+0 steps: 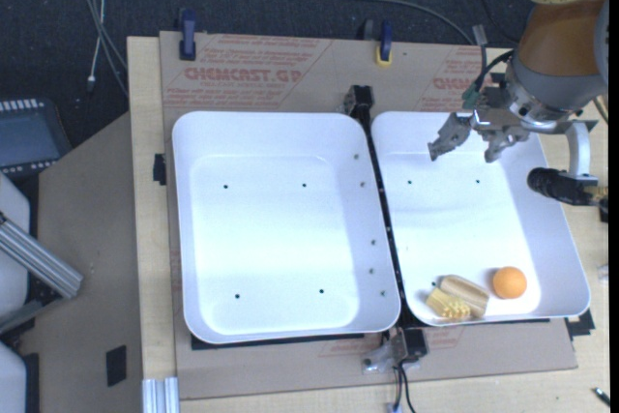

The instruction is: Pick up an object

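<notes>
The gripper (pixel 474 142) hangs released, fingers spread, over the right bin (pixel 542 218) at its 12 o'clock side. An orange ball (pixel 509 282) and a yellow corn toy (pixel 456 297) lie at 6 o'clock, well apart from it.

Open, empty pincer (pixel 474 142) above right bin (pixel 542 237); orange ball (pixel 509 282) beside corn cob (pixel 457 297).

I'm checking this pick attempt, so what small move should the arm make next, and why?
Probably travel toward the near end of the right bin. The gripper hangs open over that bin's far end, while the orange ball and corn cob lie at its near edge.
</notes>
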Robot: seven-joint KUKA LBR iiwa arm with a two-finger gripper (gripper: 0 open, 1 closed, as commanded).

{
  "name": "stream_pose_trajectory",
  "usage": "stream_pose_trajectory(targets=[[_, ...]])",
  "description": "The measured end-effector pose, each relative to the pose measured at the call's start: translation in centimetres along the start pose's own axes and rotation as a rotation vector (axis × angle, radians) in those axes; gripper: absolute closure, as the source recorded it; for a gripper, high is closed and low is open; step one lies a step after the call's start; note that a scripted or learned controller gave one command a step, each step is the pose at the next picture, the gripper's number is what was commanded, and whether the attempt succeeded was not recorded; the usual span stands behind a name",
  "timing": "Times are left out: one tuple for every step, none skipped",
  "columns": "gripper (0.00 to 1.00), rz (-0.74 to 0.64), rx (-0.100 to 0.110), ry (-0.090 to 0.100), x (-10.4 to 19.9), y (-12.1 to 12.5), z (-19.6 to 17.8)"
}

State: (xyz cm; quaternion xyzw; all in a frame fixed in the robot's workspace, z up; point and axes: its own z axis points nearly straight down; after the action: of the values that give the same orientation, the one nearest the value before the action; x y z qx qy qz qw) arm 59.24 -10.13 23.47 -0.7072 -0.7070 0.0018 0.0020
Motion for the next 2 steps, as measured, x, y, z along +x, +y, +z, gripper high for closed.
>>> stream_pose_trajectory(targets=[[0.00,-0.001,-0.006,0.000,0.0,0.1,-0.3],[0.00,0.000,-0.003,0.000,-0.3,0.6,4.0]])
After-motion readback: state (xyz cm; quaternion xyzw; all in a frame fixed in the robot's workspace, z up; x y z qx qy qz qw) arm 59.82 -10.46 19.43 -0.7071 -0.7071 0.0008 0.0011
